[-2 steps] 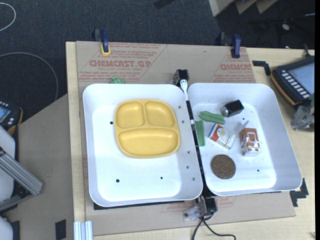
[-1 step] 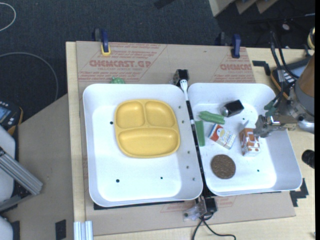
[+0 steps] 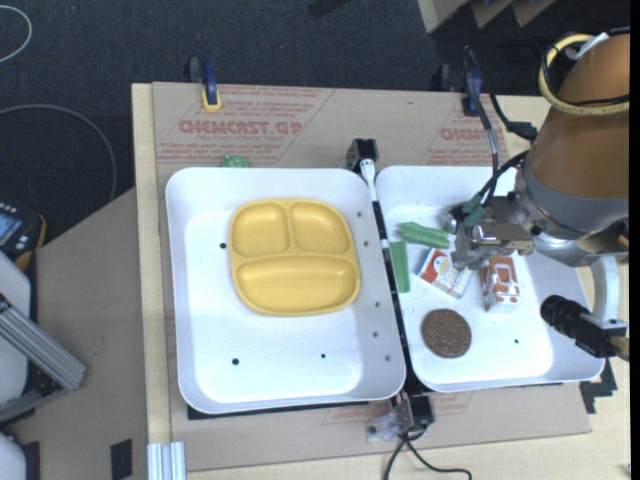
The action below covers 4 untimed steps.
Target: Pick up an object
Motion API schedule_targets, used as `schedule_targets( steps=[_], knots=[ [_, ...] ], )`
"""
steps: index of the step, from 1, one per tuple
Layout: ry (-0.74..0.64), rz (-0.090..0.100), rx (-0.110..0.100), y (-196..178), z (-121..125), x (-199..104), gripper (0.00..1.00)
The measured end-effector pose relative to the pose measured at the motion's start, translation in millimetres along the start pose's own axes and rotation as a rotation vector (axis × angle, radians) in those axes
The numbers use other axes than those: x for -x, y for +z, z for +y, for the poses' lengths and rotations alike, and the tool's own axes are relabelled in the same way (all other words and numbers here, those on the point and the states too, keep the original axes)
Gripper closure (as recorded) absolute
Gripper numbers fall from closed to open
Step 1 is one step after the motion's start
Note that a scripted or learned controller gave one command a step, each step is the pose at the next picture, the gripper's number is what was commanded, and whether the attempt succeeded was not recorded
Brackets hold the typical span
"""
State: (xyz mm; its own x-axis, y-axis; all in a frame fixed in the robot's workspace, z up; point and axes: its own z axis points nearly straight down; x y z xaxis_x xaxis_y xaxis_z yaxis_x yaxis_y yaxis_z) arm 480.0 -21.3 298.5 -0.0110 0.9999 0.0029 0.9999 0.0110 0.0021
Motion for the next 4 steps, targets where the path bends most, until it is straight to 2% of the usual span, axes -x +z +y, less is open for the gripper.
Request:
schedule_targets(
  steps=[1, 2, 3, 4],
  knots=[
    [0.001, 0.0, 0.001, -22.7, 0.4, -76.3, 1.0],
    [0.005, 0.0, 0.005, -82.7, 1.3, -115.0, 1.0],
    [0.005, -0.001, 0.003, -95.8, 33.0, -171.2, 1.0],
    [0.006, 0.002, 0.006, -173.0, 1.2, -195.5, 1.0]
  ],
)
